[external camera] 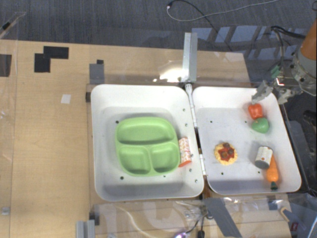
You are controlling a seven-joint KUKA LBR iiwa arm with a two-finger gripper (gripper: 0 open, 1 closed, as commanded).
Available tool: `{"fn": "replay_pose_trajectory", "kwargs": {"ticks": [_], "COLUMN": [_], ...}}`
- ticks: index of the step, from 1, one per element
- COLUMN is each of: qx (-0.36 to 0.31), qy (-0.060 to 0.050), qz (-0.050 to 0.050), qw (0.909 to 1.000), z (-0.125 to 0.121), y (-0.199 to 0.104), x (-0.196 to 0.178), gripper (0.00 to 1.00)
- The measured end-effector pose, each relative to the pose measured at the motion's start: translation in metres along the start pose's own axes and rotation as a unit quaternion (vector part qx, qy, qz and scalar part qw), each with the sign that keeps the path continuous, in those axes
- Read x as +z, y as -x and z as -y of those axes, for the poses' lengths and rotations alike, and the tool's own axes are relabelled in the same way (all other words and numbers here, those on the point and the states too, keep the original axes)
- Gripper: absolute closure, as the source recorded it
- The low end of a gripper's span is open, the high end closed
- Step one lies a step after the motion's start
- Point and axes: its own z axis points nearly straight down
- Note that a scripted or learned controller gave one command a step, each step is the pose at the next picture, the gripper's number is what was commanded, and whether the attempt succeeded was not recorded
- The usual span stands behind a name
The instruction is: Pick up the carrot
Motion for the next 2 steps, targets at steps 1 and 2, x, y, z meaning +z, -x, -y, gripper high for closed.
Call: {"fn": "replay_pose_trajectory", "kwargs": {"ticks": [1,2], "qx": [-0.182,0.012], "qy": [0.000,0.005], "qz": [0.000,0.001], "qw": [0.9833,0.9999], "z": [0.016,0.054], "y": [-0.022,-0.051], "x": [0.155,0.164], "gripper": [0.00,0.00]}}
